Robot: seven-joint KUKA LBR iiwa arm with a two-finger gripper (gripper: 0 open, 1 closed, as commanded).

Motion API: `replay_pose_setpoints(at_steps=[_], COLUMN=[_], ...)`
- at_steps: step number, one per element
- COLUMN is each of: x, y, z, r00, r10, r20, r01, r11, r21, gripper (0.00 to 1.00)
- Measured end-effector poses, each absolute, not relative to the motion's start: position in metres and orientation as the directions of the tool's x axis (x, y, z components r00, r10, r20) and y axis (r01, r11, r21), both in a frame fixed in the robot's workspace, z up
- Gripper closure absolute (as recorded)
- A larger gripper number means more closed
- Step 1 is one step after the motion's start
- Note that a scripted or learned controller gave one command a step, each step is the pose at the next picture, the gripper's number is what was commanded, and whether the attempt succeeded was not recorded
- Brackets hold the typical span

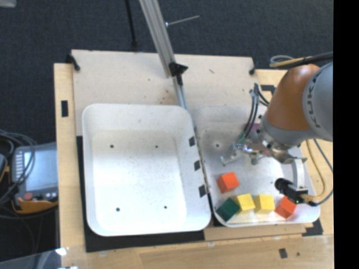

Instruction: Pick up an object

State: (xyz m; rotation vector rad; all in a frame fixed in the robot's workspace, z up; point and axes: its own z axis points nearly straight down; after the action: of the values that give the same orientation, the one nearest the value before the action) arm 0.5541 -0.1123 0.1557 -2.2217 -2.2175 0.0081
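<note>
- Hanging over the right shallow white plastic bin [216,122], the grey metal two-finger gripper [242,152] sits near the bin's middle, below the arm's orange band [291,97].
- I cannot tell if the gripper is wide or narrow; it is too small and blurry, and nothing shows between its tips.
- The small orange cube [228,181] lies just below the gripper and a little to the left in the picture, toward the near edge of the bin. It is the closest thing to grab, so I think it is the best pick.
- It stands apart from the others, with bare floor on all sides, and it is turned a bit, not square to the bin walls.
- A row of 4 lies along the near rim: a dark green cube [228,208], a yellow cube [245,202], a second yellow cube [265,203] and a second orange cube [286,207]. They sit close together, so they look harder to grip.
- The bin floor is flat, white and smooth.
- The left shallow white plastic bin [140,167] sits just beside it, walls nearly touching.
</note>
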Motion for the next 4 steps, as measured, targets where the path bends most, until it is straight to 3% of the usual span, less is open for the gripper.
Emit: replay_pose_setpoints(at_steps=[1,2,3,4], x=[0.553,0.556,0.563,0.565], y=[-0.114,-0.113,-0.109,-0.110], z=[0.103,0.117,0.179,0.204], r00=[0.003,0.007,-0.004,-0.005], r10=[1.000,1.000,1.000,1.000], r20=[-0.002,0.003,0.000,0.001], r01=[1.000,1.000,1.000,1.000], r11=[-0.003,-0.007,0.004,0.005], r21=[-0.005,0.005,0.008,0.005], gripper=[0.00,1.00,1.00,1.00])
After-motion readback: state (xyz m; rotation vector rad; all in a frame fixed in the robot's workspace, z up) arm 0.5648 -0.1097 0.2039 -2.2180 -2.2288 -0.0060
